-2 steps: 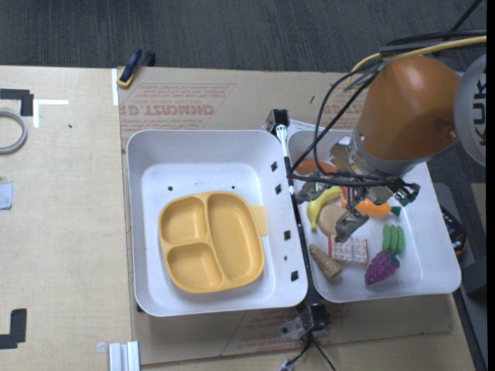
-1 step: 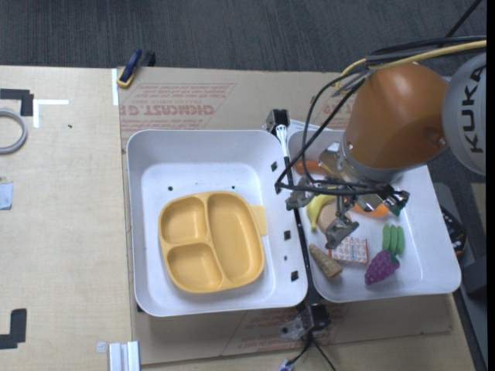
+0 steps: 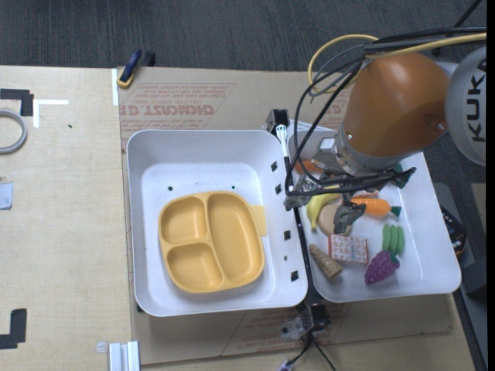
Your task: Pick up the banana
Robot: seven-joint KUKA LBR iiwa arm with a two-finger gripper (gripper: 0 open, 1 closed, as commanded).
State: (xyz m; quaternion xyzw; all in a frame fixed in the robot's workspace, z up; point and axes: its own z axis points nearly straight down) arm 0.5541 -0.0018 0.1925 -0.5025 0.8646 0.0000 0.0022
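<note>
A yellow tray (image 3: 211, 241) is sat in the left bin (image 3: 147, 207); banana (image 3: 319, 207), carrot (image 3: 373, 206), grapes (image 3: 380, 267) are piled in the right bin (image 3: 433, 261) — gripper (image 3: 346, 216) is hung over them; finger state can't be told.

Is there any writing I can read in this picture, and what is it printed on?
"KU": large dark letters on the grey arm, cut off at the picture's edge.
Red print on the cardboard sheet behind the left bin: upside down and too blurred to read.
Small red-and-white packet in the right bin: print too small to read.
</note>
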